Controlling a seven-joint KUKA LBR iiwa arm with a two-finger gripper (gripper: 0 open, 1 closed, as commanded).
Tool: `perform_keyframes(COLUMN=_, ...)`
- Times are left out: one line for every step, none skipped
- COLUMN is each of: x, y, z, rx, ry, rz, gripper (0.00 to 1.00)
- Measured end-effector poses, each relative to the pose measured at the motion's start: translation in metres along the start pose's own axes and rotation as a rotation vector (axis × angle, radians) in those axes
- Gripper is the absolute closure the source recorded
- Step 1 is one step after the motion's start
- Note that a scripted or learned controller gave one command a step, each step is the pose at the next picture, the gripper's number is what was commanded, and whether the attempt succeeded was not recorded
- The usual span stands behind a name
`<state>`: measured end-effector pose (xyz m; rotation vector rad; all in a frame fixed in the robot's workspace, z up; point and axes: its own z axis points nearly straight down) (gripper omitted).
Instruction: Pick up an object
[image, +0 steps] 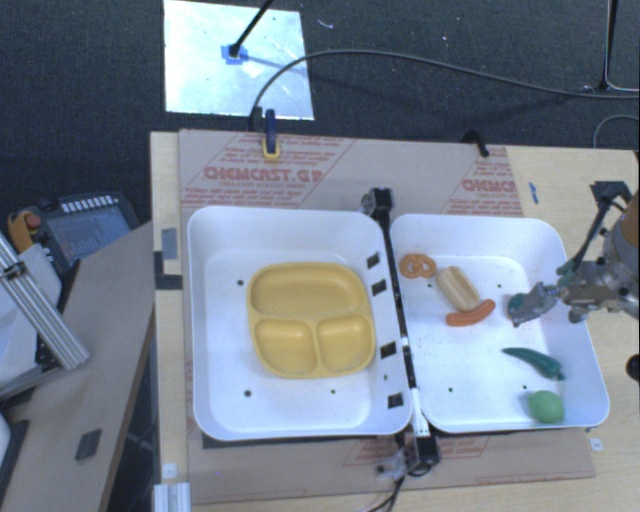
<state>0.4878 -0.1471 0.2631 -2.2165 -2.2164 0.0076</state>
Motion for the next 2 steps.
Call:
perform_keyframes(x=0.0, y=0.002, z=-0.005, rx=-0.011, ry=-0.003, rz=-0.003, gripper=0.0)
perform_keyframes(x=0.001, y=-0.001, z=0.037, rx=-0.007, ry=-0.001, rz=-0.001, gripper=0.0)
